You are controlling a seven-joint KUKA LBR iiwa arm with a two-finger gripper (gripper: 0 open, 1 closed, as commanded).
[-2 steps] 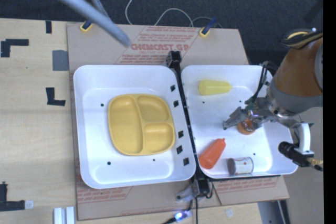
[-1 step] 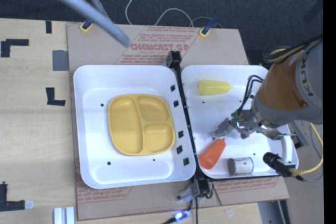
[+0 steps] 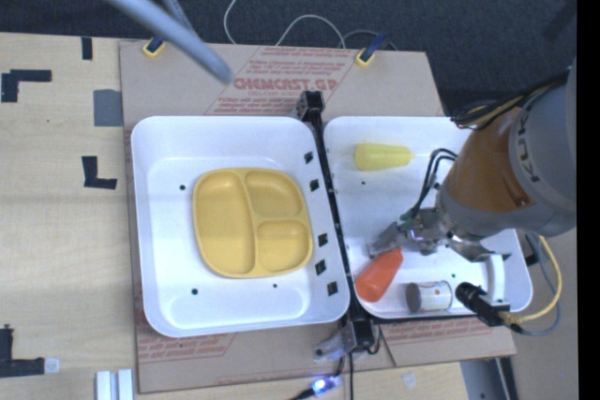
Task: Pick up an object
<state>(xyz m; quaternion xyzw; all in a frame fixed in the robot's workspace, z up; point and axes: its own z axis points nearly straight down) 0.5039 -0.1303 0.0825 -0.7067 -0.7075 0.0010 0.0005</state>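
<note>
Lying near the front edge of the right-hand shallow white bin (image 3: pixel 487 131), the orange carrot-shaped plastic object (image 3: pixel 379 276) pointed its thicker end toward the divider between the bins. The gripper (image 3: pixel 392 241) of the grey arm with the orange band (image 3: pixel 492 175) hovered just above and beside this orange piece, its tip close to the piece's upper end; whether it touched could not be told, and how far it was spread, or whether it had hold of anything, could not be told either. A small white cylinder with a dark end cap (image 3: pixel 427 296) lay just to the right of the orange piece, against the bin's front wall. A pale yellow, elongated, corn-like plastic object (image 3: pixel 382 155) lay well apart from both, near the bin's rear wall.

The left-hand shallow white bin (image 3: pixel 155 201) contained a yellow plastic tray with three compartments (image 3: pixel 251 222), placed flat near its centre. A row of black clips (image 3: pixel 319 201) ran along the junction of the two bins. Both bins rested on a brown cardboard sheet with red lettering (image 3: pixel 277 75), which lay on the light wooden bench (image 3: pixel 56 229).
</note>
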